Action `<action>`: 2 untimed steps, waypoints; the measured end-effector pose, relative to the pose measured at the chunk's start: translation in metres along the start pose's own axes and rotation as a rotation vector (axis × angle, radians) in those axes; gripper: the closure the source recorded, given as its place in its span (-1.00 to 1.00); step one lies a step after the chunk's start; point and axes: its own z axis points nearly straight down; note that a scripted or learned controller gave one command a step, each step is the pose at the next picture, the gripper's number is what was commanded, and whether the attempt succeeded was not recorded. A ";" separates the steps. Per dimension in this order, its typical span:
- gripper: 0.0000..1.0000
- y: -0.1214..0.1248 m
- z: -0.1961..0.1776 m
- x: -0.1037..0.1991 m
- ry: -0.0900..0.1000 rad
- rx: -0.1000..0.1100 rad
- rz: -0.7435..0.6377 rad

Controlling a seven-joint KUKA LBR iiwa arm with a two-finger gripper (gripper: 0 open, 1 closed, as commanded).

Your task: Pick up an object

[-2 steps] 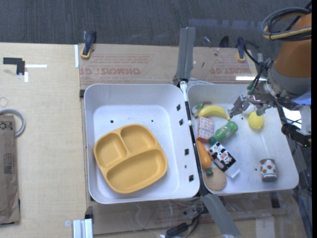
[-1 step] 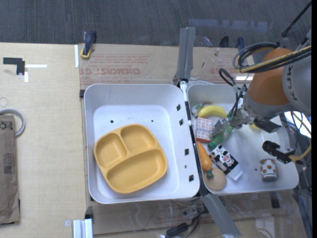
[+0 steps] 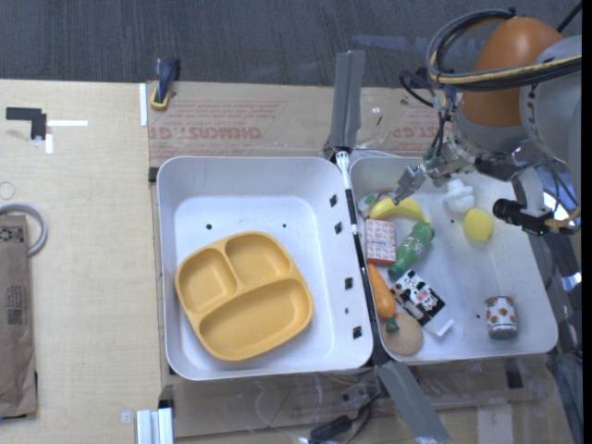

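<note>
The right bin (image 3: 518,276) holds several small things. A yellow banana (image 3: 398,209) lies at its upper left, with a red-and-white box (image 3: 379,240) and a green bottle (image 3: 412,246) just below it. Further down lie an orange carrot (image 3: 382,292), a black-and-white patterned box (image 3: 416,296) and a tan round piece (image 3: 404,336). A yellow lemon (image 3: 477,225), a white lump (image 3: 457,194) and a small can (image 3: 500,314) lie to the right. My gripper (image 3: 416,178) hangs over the bin's upper left corner, just above the banana, with nothing visibly held.
The left bin (image 3: 185,192) holds a yellow divided plate (image 3: 244,294). A grey divider (image 3: 346,100) rises behind the two bins. A blue clamp (image 3: 166,81) sits on the cardboard behind, and a brown paper bag (image 3: 14,313) lies at far left.
</note>
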 end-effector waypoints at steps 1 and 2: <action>-1.00 -0.036 0.046 0.013 -0.002 -0.005 -0.005; -1.00 -0.011 0.046 0.005 -0.004 -0.007 0.008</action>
